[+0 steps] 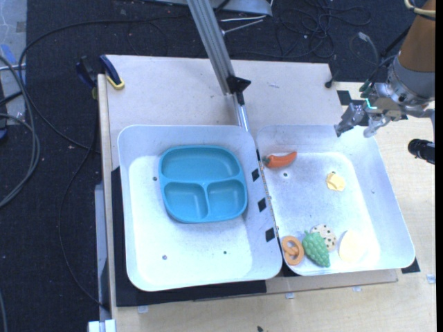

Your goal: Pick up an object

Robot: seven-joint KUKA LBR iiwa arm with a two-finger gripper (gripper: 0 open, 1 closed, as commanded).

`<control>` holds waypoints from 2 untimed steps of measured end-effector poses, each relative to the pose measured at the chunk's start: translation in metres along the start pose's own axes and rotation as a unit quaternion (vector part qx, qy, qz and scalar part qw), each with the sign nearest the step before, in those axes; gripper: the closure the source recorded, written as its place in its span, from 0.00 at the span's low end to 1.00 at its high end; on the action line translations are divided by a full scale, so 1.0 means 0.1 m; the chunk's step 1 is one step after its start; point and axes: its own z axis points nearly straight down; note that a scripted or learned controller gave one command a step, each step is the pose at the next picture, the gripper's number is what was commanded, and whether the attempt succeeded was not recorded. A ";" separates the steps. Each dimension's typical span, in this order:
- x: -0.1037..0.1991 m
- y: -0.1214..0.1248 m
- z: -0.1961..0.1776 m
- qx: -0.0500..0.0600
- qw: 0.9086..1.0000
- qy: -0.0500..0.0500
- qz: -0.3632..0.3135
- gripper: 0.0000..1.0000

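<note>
Carrot (280, 160) looks light, stiff and smooth, best pinched across its middle; gripper (358, 124) hangs spread, grasping nothing.

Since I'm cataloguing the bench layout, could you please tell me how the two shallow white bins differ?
The left white bin holds one blue three-compartment plate; the right white bin holds several small toy foods, among them an orange carrot-like piece and a green bumpy piece. The gripper hovers near the right bin's far corner, away from the left bin. Both are shallow, white and touch side by side.
</note>
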 end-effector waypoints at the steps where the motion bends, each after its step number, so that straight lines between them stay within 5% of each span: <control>1: 0.00 0.01 -0.02 -0.002 1.000 0.000 0.000 0.00; 2: -0.02 0.04 0.41 -0.001 1.000 -0.001 0.000 0.00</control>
